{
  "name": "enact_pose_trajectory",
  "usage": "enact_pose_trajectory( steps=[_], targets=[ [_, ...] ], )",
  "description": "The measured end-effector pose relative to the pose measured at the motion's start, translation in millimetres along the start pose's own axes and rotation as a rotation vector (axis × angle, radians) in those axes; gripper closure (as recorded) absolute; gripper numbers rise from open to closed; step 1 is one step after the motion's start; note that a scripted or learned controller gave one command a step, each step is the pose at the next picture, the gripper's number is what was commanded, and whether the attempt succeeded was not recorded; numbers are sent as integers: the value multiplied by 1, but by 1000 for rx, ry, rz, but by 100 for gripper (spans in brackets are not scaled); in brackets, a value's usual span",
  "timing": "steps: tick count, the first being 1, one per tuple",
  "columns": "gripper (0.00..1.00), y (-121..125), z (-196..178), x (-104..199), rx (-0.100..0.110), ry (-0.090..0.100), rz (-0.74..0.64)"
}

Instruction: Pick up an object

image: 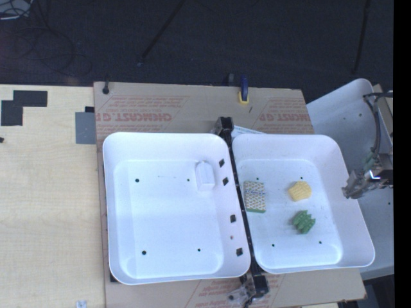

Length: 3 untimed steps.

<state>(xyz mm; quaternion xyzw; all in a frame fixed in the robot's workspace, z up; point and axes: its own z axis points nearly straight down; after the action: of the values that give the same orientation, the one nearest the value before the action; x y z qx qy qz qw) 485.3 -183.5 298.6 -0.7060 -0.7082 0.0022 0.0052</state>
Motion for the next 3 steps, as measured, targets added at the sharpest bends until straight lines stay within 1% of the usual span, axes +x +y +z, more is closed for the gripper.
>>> enact_pose_trajectory(
  steps=[1, 2, 3],
  targets=[
    [100, -10, -58, -31, -13, -7, 5],
    [100, -10, 42, 0, -1, 0, 4],
    [100, -9, -89, -1, -23, -9, 2]
  ],
)
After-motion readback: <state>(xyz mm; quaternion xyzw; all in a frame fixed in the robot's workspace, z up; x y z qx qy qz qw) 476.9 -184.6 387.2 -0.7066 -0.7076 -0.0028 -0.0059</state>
